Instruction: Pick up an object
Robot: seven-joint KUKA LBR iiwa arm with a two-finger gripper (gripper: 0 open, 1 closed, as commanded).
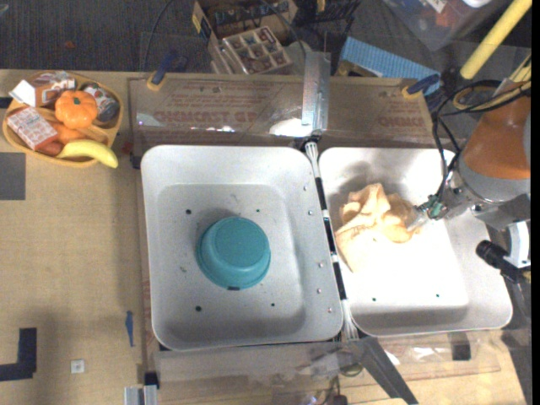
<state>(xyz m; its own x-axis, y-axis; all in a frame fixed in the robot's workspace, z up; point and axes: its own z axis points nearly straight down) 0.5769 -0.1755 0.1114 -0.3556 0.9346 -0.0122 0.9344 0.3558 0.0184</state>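
Note:
A crumpled cream-yellow cloth lies in the left half of the right bin. A teal bowl sits upside down in the middle of the left bin. My gripper reaches in from the right and is down at the cloth's right edge, touching or pressing into it. The grey arm with its orange band hangs over the right bin's far right side.
A dish holding a banana, a small pumpkin and packets stands on the bench at far left. Cardboard panels line the back of both bins. Cables hang beside the arm.

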